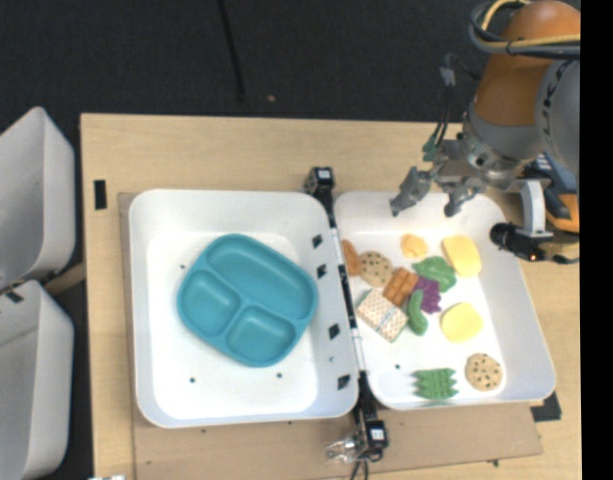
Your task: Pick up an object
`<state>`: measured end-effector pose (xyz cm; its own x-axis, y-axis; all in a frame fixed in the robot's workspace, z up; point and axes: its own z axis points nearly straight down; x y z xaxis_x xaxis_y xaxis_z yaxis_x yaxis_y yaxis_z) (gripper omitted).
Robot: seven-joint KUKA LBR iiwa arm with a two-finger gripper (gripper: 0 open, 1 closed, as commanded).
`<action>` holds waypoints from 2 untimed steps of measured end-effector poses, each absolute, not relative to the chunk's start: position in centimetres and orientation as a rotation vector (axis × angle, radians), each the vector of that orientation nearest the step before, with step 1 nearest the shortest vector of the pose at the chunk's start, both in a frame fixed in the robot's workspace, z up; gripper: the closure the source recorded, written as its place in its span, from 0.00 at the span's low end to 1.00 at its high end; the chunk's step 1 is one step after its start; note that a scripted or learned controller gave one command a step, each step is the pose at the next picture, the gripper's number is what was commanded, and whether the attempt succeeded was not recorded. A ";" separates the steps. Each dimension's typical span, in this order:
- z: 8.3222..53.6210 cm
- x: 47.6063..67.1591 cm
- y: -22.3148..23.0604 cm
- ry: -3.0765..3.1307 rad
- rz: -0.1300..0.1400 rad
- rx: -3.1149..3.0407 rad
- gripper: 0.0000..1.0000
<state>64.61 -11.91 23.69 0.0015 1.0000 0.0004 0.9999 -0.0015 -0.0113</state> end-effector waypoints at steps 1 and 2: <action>24.4 64.8 -11.9 -2.222 0.000 -2.221 0.00; 18.0 65.1 -11.9 -2.219 0.008 -2.220 0.00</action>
